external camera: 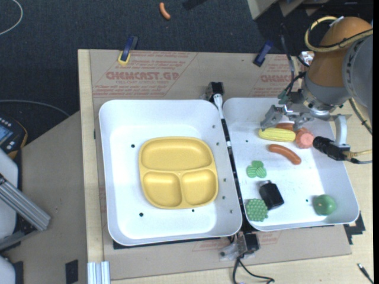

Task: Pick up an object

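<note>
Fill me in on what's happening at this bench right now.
A grey and orange robot arm reaches in from the right, with its gripper low over the far end of the right bin, just above a yellow corn cob. Nothing is visibly held. Close by lie a sausage and a pinkish piece; nearer the front are two green pieces, a black block and a green ball. The left bin holds a yellow divided tray.
</note>
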Available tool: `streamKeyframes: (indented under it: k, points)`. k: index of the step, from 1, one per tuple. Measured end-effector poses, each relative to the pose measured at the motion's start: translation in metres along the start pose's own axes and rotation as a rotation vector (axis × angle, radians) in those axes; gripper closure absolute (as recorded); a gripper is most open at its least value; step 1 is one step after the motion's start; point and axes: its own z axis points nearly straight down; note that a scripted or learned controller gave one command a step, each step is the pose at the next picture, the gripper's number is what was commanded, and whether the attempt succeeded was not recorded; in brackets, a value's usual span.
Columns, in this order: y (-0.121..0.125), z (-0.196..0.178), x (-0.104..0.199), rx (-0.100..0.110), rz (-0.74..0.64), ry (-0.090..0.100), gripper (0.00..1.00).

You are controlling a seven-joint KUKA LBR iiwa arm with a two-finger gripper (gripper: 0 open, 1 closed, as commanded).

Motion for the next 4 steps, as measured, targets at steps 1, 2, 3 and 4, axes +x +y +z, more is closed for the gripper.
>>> streamKeyframes:
  k: [1,2,3,4]
  points:
    - [-0.001,0.045,0.001,0.001,-0.001,0.001,0.00]
    - [0.001,0.031,0.001,-0.007,-0.001,-0.001,1.00]
    - [0.005,-0.033,0.000,-0.013,-0.001,-0.003,1.00]
    - [0.008,-0.077,0.003,-0.013,-0.001,-0.003,1.00]
